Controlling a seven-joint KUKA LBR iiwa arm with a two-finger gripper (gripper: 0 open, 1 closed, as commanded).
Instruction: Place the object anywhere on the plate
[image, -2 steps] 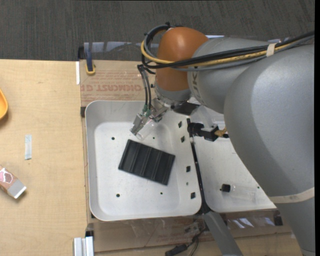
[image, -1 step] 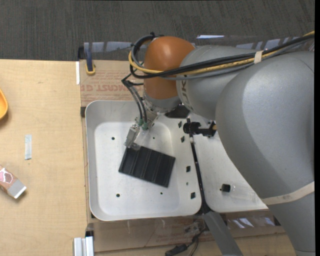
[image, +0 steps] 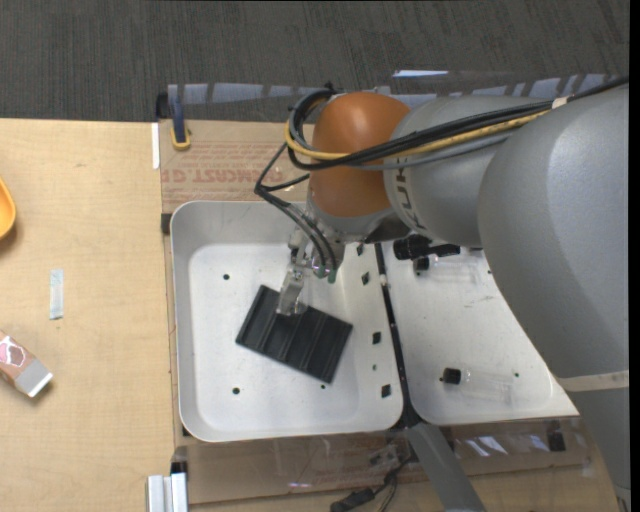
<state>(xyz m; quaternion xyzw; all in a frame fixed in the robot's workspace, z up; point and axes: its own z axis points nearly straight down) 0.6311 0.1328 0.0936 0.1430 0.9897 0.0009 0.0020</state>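
A black ridged plate (image: 295, 338) lies tilted in the left bin (image: 205, 400), near its middle. My gripper (image: 292, 298) hangs straight down from the orange wrist band (image: 350, 150) and its tip is over the plate's upper edge, touching it or just above it. I cannot make out any object at the tip. A small black piece with a clear body (image: 452, 377) lies in the right bin (image: 520, 330), well away from the gripper.
The grey arm covers the upper right of the view and much of the right bin. On the wooden bench to the left lie a small grey strip (image: 56, 294), a pink-and-grey block (image: 22, 366) and an orange item (image: 5, 210) at the edge.
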